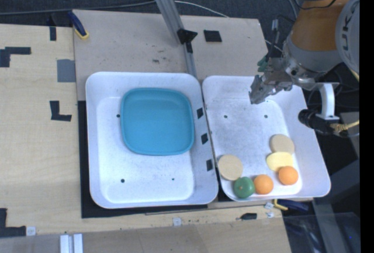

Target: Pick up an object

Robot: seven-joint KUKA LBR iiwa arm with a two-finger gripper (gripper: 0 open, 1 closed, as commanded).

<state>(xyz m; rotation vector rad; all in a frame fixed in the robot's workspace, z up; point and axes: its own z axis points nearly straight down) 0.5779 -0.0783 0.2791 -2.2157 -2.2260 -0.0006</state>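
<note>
My gripper [258,96] hangs over the far part of the right bin [245,123], well above and behind the objects. Along that bin's near edge lie several small items: a tan disc [230,167], a green ball [243,187], an orange ball [263,184], a second orange ball [287,175], a yellow piece [280,160] and a beige disc [282,143]. Nothing shows between the gripper's tips.
The left bin [105,146] holds a blue square plate [157,120]. A slanted metal pole [169,6] rises behind the bins. Black clips sit on the divider between the bins. The arm's body and cables crowd the right side.
</note>
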